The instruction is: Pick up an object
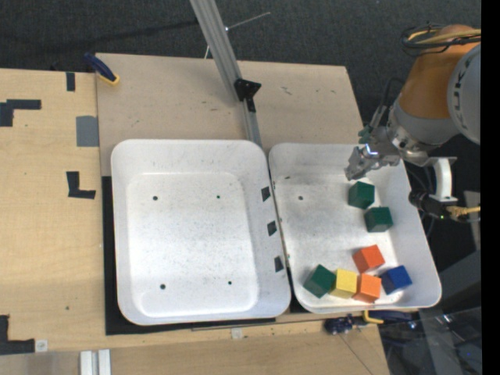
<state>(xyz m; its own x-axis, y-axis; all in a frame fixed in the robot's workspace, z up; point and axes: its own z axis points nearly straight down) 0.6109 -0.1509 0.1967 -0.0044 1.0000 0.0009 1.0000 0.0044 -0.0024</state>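
Bench [195, 92] with two bins [187, 233]

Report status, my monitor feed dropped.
Gripper low over right bin, just above a green cube. Nothing seen between fingers. Other cubes sit apart, nothing blocking.

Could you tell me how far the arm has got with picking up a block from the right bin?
Done: the pincer has reached the right bin, just above the upper dark green cube. In hand: nothing visibly gripped. Left: grasping and lifting; all seven blocks lie in the bin, including the orange cube.

pincer [361, 165] above green cube [361, 194] | right bin [312, 217]
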